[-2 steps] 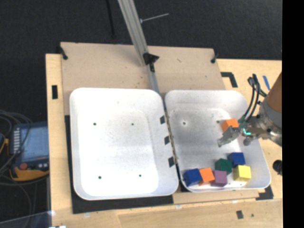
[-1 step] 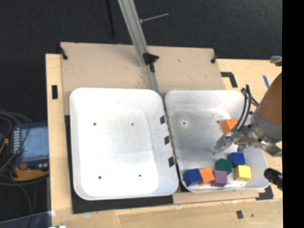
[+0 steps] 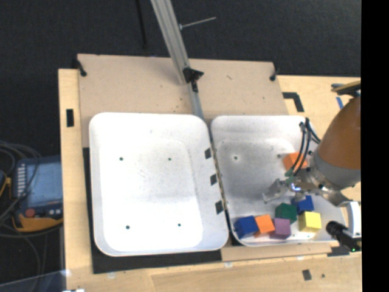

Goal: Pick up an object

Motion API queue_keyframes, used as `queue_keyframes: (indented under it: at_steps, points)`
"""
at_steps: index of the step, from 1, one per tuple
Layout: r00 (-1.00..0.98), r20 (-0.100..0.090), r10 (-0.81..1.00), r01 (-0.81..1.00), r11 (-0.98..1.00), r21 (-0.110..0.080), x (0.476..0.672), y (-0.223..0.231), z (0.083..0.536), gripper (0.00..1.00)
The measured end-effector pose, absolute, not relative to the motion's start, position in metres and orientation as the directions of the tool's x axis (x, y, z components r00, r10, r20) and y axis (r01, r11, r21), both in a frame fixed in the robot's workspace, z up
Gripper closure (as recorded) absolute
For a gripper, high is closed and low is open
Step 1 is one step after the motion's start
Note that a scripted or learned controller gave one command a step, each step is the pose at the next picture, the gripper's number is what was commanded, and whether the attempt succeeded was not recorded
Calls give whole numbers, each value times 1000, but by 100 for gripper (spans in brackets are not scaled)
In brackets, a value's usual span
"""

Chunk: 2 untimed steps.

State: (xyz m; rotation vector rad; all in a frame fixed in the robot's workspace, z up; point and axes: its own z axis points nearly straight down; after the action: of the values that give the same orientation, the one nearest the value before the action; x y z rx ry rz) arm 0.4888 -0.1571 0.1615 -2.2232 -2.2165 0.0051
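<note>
Left shallow white plastic bin [image 3: 115,132] sits beside the right white bin [image 3: 243,132]. Along its near edge — blue cube [image 3: 245,225], orange cube [image 3: 265,224], purple cube [image 3: 282,227], green block [image 3: 285,212], yellow cube [image 3: 309,221]. Metal gripper [image 3: 276,190] hovers just above them; grip state unclear.

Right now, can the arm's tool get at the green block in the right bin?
Probably yes. The tool is low in the right bin, just above-left of the green block. The block's top looks uncovered, though the blue block and purple block crowd it.
</note>
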Motion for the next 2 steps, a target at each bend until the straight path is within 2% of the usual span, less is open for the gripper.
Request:
queue_keyframes:
  at_steps: [1, 2]
  points:
    - [1, -2, 1000, 1000, -1, -1, 491, -162, 100, 0]
    - [10, 0, 1000, 1000, -10, 7, 493, -162, 113, 100]
